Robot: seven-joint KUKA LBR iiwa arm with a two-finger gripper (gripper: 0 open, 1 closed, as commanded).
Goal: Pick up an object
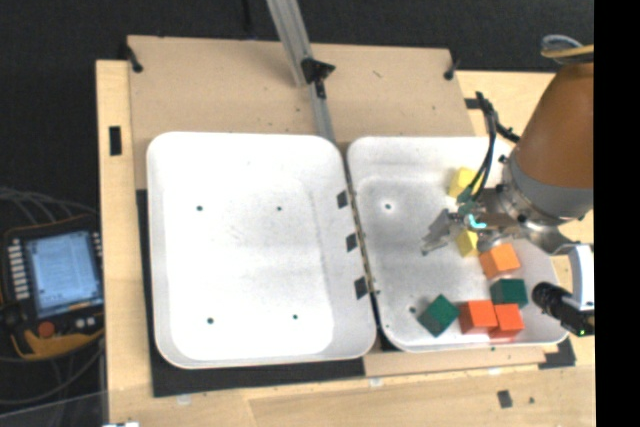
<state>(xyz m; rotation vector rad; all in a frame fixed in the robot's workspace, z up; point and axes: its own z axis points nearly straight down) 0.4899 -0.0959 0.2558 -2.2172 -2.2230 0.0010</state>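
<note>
The orange-banded arm [560, 130] hangs over the right bin [400, 165], its tool [455, 230] spread open among blocky yellow pieces [462, 182].

All the blocks lie in the right bin [400, 165], toward its 4 o'clock side. A yellow block [461, 181] sits uppermost, a second yellow piece [467, 242] below it at 6 o'clock. An orange block [500, 260] follows, then a dark green block [509, 292]. Along the bottom wall, a green cube [437, 315] sits tilted, with two orange-red blocks [492, 317] touching side by side at its 3 o'clock.
</note>
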